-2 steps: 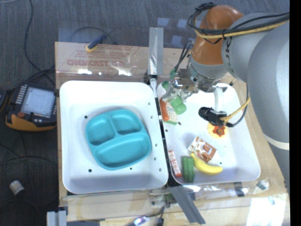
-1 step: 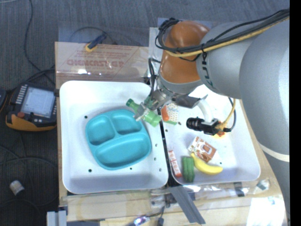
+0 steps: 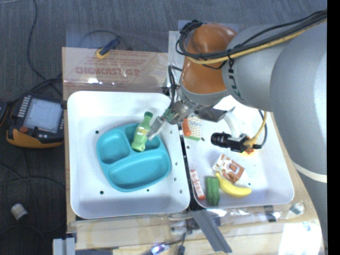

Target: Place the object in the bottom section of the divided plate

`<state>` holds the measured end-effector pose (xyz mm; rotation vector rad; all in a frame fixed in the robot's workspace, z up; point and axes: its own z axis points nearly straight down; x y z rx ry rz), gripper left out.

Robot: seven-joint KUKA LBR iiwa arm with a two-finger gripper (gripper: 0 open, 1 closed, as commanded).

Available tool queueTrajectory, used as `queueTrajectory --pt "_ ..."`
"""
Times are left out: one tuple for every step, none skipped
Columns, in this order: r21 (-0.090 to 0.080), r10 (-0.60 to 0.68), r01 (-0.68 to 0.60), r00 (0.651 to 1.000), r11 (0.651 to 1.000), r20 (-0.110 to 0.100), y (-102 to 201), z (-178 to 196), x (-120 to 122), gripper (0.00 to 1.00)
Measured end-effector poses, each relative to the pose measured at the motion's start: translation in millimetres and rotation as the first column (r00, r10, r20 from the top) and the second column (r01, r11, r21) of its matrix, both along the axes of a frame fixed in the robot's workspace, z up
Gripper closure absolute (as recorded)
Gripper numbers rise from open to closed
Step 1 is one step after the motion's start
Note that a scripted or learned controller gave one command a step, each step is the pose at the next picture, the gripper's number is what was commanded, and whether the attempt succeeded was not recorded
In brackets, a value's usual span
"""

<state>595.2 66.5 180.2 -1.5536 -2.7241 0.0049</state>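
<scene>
A teal divided plate point(image 3: 137, 171) lies in the left white bin point(image 3: 81, 163), its wide bottom section bare. A green bottle point(image 3: 141, 134) with a paler top stands tilted over the plate's upper right section, near the ridge between the two small sections. My gripper point(image 3: 154, 127) reaches in from the right and is shut on the bottle's right side, with the grey fingers point(image 3: 159, 122) against it. Whether the bottle's base rests on the plate or hangs just above it, I cannot tell.
The right bin point(image 3: 276, 182) holds a banana point(image 3: 234, 188), a dark green vegetable point(image 3: 212, 190), an orange and white carton point(image 3: 229, 168), a red strip point(image 3: 194, 183) and a dotted packet point(image 3: 194, 126). The arm's bulk covers that bin's far side. A handheld pendant point(image 3: 37, 118) lies left of the bench.
</scene>
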Motion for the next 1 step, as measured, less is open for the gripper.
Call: queueTrajectory --pt "0.002 0.35 -0.35 0.937 0.937 0.003 4.3 0.6 14.0 0.0"
